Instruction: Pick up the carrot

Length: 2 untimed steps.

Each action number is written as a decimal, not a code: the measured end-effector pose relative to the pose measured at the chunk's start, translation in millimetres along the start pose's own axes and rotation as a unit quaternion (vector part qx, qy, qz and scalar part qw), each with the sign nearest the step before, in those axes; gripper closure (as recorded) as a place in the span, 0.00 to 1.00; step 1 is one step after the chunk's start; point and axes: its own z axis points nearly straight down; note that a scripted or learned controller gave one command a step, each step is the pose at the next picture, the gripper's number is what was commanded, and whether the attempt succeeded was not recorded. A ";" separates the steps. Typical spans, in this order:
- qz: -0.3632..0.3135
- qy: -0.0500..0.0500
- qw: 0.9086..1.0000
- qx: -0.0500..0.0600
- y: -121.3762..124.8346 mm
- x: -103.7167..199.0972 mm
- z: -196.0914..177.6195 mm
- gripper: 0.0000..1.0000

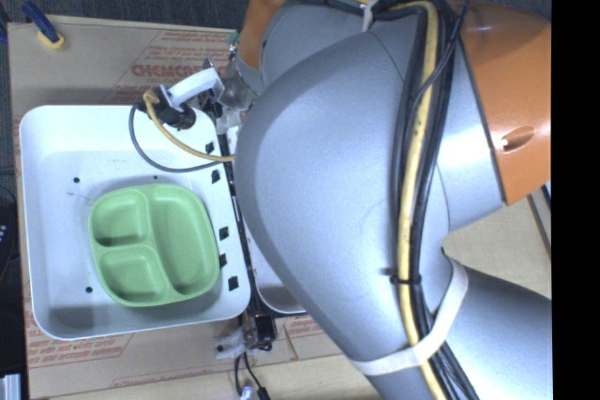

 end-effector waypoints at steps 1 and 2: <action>-0.007 -0.001 1.000 0.001 -7.5 -115.0 0.9 0.00; -0.012 -0.004 1.000 0.004 -9.0 -114.8 -8.6 1.00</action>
